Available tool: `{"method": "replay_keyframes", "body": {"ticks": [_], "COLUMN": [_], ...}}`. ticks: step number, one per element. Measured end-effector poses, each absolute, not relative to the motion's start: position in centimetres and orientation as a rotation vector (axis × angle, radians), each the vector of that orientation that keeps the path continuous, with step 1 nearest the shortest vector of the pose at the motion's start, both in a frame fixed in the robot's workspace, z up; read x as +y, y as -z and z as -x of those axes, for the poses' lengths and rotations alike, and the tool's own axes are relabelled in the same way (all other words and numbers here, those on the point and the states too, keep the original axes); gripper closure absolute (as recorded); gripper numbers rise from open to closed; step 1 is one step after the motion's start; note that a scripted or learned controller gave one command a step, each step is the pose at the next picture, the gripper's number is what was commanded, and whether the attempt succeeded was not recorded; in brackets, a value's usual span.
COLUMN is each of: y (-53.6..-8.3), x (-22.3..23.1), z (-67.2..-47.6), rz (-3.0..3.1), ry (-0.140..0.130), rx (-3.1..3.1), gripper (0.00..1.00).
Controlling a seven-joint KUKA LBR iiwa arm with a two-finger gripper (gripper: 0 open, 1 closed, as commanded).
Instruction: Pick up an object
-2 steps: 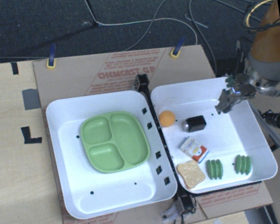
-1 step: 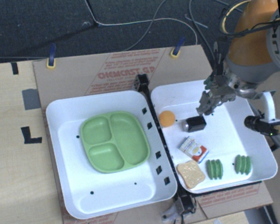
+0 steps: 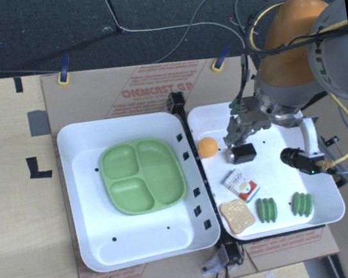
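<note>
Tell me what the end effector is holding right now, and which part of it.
It cannot be told. The end effector sits low in the right bin, beside the orange ball, with nothing visibly between its tips.

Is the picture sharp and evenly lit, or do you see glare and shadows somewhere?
Camera view: mostly sharp, lighting even; soft shadows under the arm near the pincer and along the left bin walls; the green divided plate shows mild sheen; the bread slice is slightly soft.

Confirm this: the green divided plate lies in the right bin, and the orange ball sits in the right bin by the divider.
Not quite. The camera view shows the green divided plate in the left bin, not the right. The orange ball does sit in the right bin by the divider.
</note>
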State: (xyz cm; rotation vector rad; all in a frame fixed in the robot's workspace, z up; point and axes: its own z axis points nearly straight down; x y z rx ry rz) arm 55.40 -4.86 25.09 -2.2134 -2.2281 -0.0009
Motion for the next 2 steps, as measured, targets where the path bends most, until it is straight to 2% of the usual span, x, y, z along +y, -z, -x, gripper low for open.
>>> {"method": "replay_keyframes", "body": {"ticks": [1,2], "y": [-24.7,-22.7], "x": [1.0,5.8], "z": [-54.7,-55.3], "rz": [2.213,2.214], "ry": [-0.002,-0.005], "rx": [-2.227,-2.225], "gripper": [1.0,1.0]}}
